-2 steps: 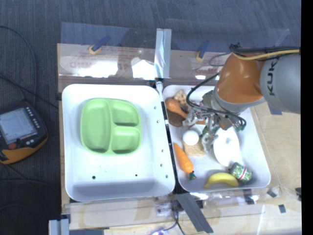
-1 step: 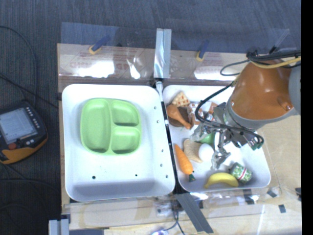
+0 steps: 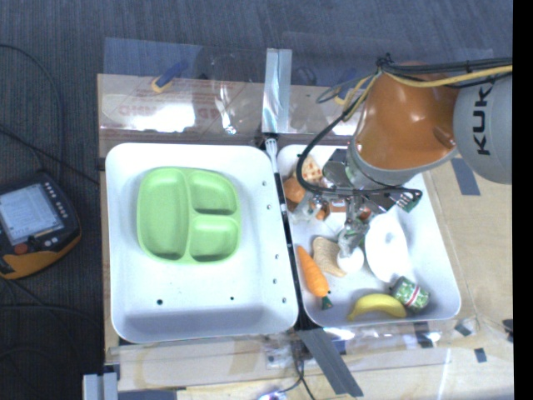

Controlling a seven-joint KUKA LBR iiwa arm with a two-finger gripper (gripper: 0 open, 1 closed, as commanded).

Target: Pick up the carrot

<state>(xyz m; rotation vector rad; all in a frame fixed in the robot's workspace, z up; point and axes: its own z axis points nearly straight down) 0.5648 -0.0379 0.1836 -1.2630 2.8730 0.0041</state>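
A: Carrot count first: one orange tapered carrot (image 3: pixel 313 275) with a dark green tip, lying in the right white shallow bin (image 3: pixel 441 257) against its left wall, pointing toward the near edge. What else, biggest down?

B: Two white bins. The left white shallow bin (image 3: pixel 125 248) holds one lime-green three-compartment plastic tray (image 3: pixel 188 213). One grey arm with an orange band (image 3: pixel 404 127) reaches in from the right, wrist over the far half of the right bin, pointed down.

A: Smaller contents of the right bin?

B: One white round plate (image 3: pixel 387 247); one yellow banana (image 3: pixel 376 306) near the front wall; one beige bread-like piece (image 3: pixel 329 255) just beside the carrot; one green-and-red small can (image 3: pixel 410 293) beside the banana; one pizza-slice toy (image 3: pixel 311 171) at the far left corner.

A: Gripper?

B: Two-finger gripper (image 3: pixel 356 227) hangs near the plate's left edge, apart from the carrot. Cannot tell whether it grips anything.
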